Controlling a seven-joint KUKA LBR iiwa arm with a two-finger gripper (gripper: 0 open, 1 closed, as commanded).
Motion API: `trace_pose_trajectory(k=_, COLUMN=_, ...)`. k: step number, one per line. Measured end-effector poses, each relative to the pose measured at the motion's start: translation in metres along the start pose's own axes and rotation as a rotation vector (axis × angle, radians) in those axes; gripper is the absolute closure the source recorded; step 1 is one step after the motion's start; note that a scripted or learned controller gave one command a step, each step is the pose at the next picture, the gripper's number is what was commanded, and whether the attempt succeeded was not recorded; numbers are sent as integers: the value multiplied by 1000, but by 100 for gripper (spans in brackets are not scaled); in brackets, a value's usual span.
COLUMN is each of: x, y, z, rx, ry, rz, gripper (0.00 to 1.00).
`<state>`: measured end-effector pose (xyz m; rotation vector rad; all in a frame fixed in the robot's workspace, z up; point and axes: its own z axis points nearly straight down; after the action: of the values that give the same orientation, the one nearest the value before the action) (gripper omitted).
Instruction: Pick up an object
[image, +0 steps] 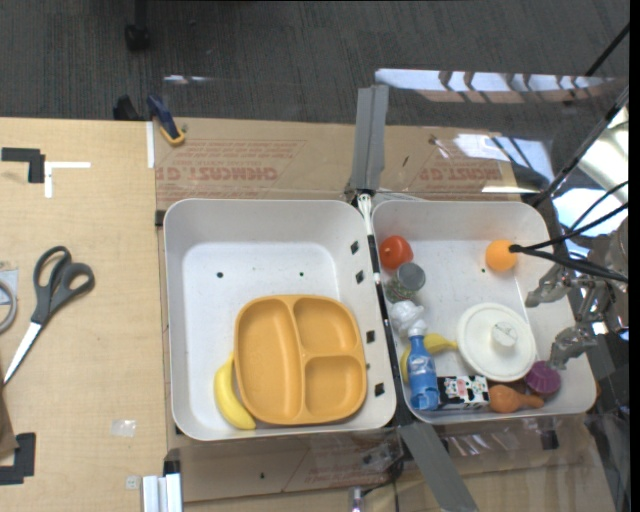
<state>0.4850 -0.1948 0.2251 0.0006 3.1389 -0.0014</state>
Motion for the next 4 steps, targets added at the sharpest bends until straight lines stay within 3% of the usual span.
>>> trace_pose_trajectory(k=1, x=-52, y=6, z=108, rx=4, ry=-18, rz=259, gripper=0)
trace_pose_trajectory(k=2, x=-121, y=-16, z=113, rx=1, ry=-34, rz=497, gripper=0)
trace_pose_trajectory(k=3, x=-167, y=25, z=119, rx=-5, ry=-26, rz=605, gripper=0)
trace_pose_trajectory(k=4, x=-170, y=67, z=124, rx=-3, ry=-16, rz=787, gripper=0)
